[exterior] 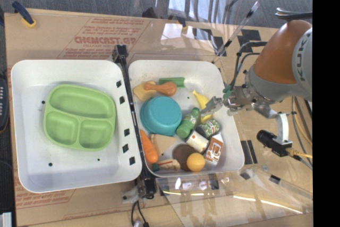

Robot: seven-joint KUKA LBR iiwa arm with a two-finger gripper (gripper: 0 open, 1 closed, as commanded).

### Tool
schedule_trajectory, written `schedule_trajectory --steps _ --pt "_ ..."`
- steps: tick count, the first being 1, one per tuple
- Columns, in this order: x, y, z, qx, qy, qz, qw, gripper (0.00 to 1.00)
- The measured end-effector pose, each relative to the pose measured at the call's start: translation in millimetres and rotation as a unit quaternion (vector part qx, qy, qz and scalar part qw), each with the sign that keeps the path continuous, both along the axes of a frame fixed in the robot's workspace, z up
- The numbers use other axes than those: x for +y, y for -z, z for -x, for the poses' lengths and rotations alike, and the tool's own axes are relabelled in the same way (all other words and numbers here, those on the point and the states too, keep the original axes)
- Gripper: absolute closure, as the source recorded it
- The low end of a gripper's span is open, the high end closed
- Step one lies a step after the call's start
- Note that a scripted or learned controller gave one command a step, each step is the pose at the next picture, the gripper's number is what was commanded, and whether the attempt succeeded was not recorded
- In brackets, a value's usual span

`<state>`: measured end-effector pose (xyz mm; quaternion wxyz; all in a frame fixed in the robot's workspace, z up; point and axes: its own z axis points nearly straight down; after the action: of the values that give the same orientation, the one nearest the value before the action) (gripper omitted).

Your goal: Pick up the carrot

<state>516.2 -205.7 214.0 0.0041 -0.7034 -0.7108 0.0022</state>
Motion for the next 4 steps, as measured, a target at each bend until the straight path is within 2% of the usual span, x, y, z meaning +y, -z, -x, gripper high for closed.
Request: schedule_trajectory --steps 1,2,3,4 --pt "22 110 -74 -0.004 -0.013 0.0035 0.9999 0.0" --pt "78 122 -139 0.0 0.078 0.0015 0.9969 0.0" --pt "78 112 -138 0.004 0.073 0.0022 0.9973 1.0" --pt "167 16 -141 -0.006 0.058 -0.0002 0.9983 1.0"
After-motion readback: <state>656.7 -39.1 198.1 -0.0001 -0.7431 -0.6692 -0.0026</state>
